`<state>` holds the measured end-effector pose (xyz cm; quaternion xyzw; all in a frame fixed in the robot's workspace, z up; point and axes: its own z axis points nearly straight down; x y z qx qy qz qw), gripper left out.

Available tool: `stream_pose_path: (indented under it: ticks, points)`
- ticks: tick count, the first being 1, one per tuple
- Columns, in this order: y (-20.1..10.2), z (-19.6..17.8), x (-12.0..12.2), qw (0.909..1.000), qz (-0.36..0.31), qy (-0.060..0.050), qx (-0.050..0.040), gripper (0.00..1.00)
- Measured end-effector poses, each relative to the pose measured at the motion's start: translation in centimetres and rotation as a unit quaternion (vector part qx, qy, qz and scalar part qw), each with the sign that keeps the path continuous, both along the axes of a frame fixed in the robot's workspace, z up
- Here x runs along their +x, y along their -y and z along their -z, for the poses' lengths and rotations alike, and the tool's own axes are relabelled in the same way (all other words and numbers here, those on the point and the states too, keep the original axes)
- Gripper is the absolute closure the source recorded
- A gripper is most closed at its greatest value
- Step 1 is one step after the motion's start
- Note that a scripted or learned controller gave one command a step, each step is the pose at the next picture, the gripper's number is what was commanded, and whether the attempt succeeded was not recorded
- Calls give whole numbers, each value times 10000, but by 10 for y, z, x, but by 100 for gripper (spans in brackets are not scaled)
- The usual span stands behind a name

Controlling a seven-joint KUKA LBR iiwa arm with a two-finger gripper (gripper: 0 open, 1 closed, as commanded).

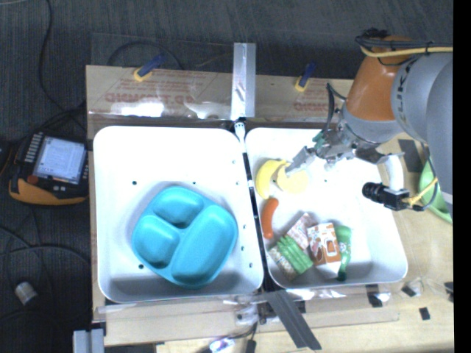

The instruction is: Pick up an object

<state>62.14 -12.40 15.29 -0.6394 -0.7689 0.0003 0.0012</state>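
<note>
A yellow banana-like object (274,173) lies at the upper left of the right bin (383,267), close to the dividing wall; an orange carrot-shaped piece (269,217) lies just below it, long axis running up and down the view; lower in the bin, a small brown carton (324,243) rests between a green packet (290,254) and a green stick-like item (344,250)

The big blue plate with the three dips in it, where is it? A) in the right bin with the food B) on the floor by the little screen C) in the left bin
C: the blue plate lies inside the left bin, while the banana and carrot sit in the right bin.
</note>
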Motion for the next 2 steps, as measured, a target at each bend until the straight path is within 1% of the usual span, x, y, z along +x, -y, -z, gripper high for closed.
stream_pose_path:
  ticks: [1,2]
  points:
    - [-15,14,10,9967,-813,2,-17,0]
    - [9,64,33,9989,-471,58,-7,0]
